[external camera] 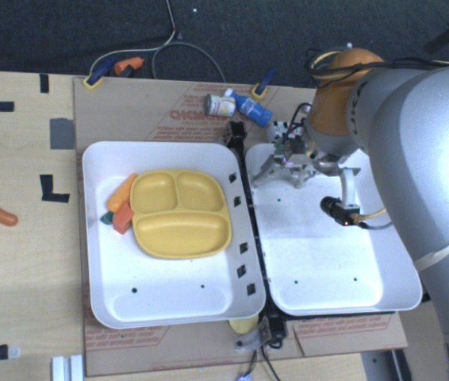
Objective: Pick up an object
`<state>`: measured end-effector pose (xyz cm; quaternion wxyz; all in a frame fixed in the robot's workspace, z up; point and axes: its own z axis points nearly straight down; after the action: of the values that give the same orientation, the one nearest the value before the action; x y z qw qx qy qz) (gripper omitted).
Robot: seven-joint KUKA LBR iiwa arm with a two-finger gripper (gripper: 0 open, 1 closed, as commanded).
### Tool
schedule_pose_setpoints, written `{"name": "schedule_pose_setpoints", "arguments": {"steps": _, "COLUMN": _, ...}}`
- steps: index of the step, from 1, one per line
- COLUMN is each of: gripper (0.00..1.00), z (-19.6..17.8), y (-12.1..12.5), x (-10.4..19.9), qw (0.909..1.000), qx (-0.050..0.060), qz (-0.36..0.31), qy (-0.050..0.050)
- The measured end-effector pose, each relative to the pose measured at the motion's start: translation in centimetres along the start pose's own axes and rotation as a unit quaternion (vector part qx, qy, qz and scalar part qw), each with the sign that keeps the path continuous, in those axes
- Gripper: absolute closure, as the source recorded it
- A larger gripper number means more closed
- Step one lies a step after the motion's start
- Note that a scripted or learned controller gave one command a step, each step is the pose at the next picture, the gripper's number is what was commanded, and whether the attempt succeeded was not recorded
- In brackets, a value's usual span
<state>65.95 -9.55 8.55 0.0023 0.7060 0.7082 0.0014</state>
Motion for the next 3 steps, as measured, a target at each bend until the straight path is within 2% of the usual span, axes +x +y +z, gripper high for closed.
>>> {"name": "schedule_pose_setpoints", "arguments": {"steps": 1, "gripper": 0.0, "z": 0.0, "y": 0.8, "x": -0.1, "qw": 1.0, "qx": 0.006, "qz": 0.001, "qy": -0.001}}
{"name": "schedule_pose_setpoints", "arguments": {"steps": 2, "gripper": 0.0, "z": -0.1, "y": -3.9, "x": -0.1, "qw": 1.0, "qx": 0.001, "qz": 0.001, "qy": 0.0}}
{"name": "schedule_pose_setpoints", "arguments": {"steps": 3, "gripper": 0.0, "z": 0.0, "y": 1.1, "x": -0.6, "qw": 1.0, "qx": 0.001, "qz": 0.0, "qy": 0.0}}
